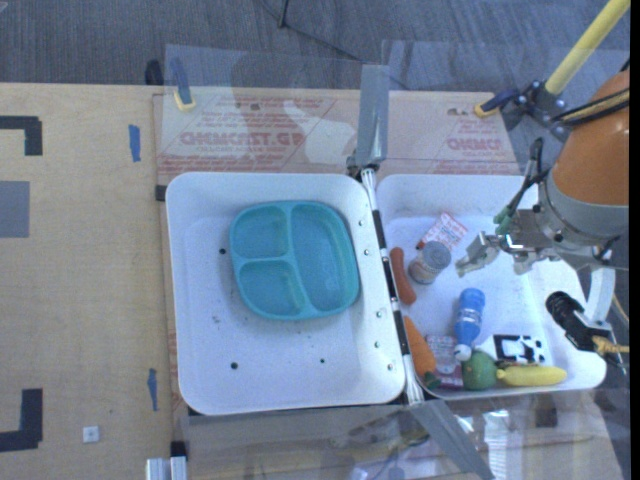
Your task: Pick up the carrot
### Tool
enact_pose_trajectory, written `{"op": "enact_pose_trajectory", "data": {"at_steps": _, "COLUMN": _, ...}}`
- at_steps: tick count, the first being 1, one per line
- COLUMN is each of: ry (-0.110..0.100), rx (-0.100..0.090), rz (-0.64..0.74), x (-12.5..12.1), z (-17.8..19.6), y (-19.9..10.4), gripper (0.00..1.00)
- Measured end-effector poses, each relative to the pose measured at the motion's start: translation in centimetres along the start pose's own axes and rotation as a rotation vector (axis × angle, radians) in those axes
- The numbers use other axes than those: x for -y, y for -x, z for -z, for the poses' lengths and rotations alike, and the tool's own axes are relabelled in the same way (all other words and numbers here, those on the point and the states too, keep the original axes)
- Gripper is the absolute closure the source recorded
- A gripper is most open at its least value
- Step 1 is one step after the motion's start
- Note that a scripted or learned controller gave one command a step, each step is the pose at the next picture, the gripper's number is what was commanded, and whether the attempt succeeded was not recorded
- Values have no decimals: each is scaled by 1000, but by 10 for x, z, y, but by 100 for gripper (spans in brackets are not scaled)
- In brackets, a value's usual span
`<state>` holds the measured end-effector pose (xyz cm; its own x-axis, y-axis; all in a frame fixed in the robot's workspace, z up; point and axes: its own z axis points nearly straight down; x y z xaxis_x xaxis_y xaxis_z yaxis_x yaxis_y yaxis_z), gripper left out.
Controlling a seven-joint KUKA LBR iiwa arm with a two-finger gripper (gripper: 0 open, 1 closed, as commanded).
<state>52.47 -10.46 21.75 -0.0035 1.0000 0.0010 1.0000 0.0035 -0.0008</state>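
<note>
carrot point(418, 345) lies in the right bin point(585, 368), tight along its left wall, near the front corner. its long axis runs along that wall, with the thicker end to the front, where it comes near a green fruit point(479, 370) and some small things. my pincer point(487, 251) hangs over the middle of the same bin, further back and to the right of the carrot, with nothing between its fingers; they look spread, but the view is small and i am not fully sure. between us stand a blue bottle point(468, 314) and a grey can point(431, 263), and a sausage point(402, 275) lies along the same wall behind the carrot. i judge i must go forward and to the left wall, and turn my fingers across the carrot's long axis; the wall leaves little room for one finger.
</note>
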Motion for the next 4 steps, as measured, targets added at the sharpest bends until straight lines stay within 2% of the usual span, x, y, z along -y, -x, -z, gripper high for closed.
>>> {"op": "enact_pose_trajectory", "data": {"at_steps": 1, "ry": -2, "rx": 0, "rz": 222, "x": 45, "z": -32, "y": -90, "gripper": 0}}
{"op": "enact_pose_trajectory", "data": {"at_steps": 2, "ry": 0, "rx": 0, "rz": 376, "x": 45, "z": -33, "y": -56, "gripper": 0}}
{"op": "enact_pose_trajectory", "data": {"at_steps": 3, "ry": 1, "rx": 0, "rz": 534, "x": 45, "z": -33, "y": -99, "gripper": 0}}
{"op": "enact_pose_trajectory", "data": {"at_steps": 4, "ry": 1, "rx": 0, "rz": 846, "x": 45, "z": -33, "y": -75, "gripper": 0}}
